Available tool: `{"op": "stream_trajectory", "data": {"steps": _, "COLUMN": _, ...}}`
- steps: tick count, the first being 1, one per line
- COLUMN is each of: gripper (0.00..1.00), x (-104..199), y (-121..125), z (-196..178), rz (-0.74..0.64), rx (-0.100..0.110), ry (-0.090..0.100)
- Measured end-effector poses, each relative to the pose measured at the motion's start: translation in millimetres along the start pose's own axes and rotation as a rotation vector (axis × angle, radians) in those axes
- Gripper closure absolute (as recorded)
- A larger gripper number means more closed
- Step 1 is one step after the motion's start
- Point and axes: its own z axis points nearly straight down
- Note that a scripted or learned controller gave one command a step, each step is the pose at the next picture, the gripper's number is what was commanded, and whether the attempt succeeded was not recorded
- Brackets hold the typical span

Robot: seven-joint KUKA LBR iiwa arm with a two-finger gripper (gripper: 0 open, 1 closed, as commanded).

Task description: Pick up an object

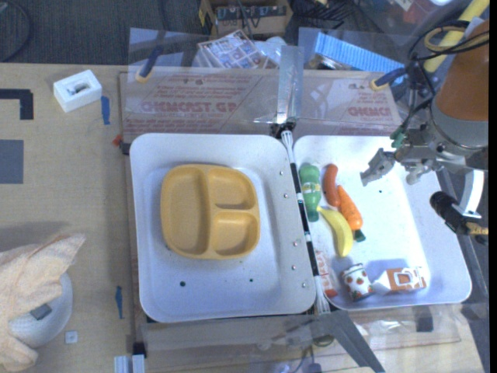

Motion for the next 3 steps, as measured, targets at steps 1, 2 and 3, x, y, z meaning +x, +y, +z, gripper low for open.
{"op": "stream_trajectory", "data": {"steps": 1, "gripper": 0.0, "x": 17, "y": -13, "z": 120, "rz": 0.204, "rx": -0.017, "ry": 0.001}}
{"op": "stream_trajectory", "data": {"steps": 2, "gripper": 0.0, "x": 21, "y": -20, "z": 145, "rz": 0.093, "rx": -0.01, "ry": 0.001}}
{"op": "stream_trajectory", "data": {"steps": 3, "gripper": 1.0, "x": 19, "y": -18, "z": 134, "rz": 0.099, "rx": -0.014, "ry": 0.0}}
